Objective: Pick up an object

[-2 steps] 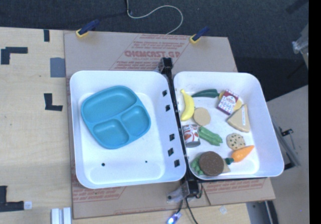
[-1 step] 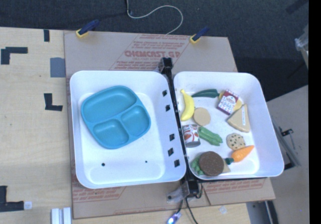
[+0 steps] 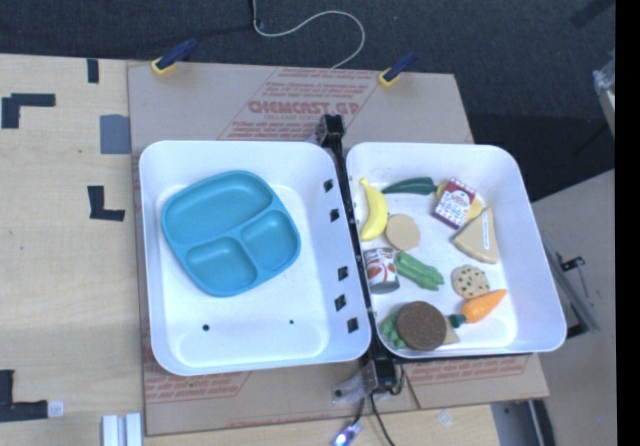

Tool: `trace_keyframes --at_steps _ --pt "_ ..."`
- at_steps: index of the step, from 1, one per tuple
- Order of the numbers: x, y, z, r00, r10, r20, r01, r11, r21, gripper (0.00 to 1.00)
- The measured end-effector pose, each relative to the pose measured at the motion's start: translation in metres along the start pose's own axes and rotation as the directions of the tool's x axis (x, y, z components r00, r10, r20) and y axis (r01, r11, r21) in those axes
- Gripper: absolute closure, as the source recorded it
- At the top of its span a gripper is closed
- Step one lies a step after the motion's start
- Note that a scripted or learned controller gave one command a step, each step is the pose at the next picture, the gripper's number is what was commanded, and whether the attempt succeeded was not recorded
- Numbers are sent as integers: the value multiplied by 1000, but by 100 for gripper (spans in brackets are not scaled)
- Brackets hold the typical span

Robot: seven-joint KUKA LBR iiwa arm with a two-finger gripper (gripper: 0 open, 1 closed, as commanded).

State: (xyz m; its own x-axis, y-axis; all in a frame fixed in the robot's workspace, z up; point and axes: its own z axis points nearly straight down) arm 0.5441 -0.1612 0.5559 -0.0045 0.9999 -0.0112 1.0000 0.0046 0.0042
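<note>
Looking down at a slant, you see two shallow white bins side by side on a tabletop (image 3: 60,234). The left bin (image 3: 160,334) holds a blue divided plate (image 3: 232,231). The right bin (image 3: 530,234) holds the toy food you could pick from.

Against that bin's left wall, a yellow banana (image 3: 373,210) lies with its long axis running far to near, curving slightly, its far tip toward the bin's far-left corner. Just right of it sits a round tan cracker (image 3: 403,232). A dark green pepper (image 3: 409,186) lies left to right near the far wall. A small red carton (image 3: 454,203) and a cheese wedge (image 3: 479,237) sit further right. Below them are a small can (image 3: 380,269), a green bean pod (image 3: 419,270) slanting toward the near right, a cookie (image 3: 469,280), an orange carrot (image 3: 484,306) whose tip points right, and a brown burger patty (image 3: 421,325) near the front wall.

You cannot tell the end effector's state, nor which way any item lies from it. Since the arm reaches in from the right, the carrot and cheese wedge are probably the closest candidates.
</note>
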Motion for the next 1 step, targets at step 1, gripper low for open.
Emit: trace_keyframes --at_steps 1 --pt "0 1 -10 1000 0 1 0 1000 0 100"
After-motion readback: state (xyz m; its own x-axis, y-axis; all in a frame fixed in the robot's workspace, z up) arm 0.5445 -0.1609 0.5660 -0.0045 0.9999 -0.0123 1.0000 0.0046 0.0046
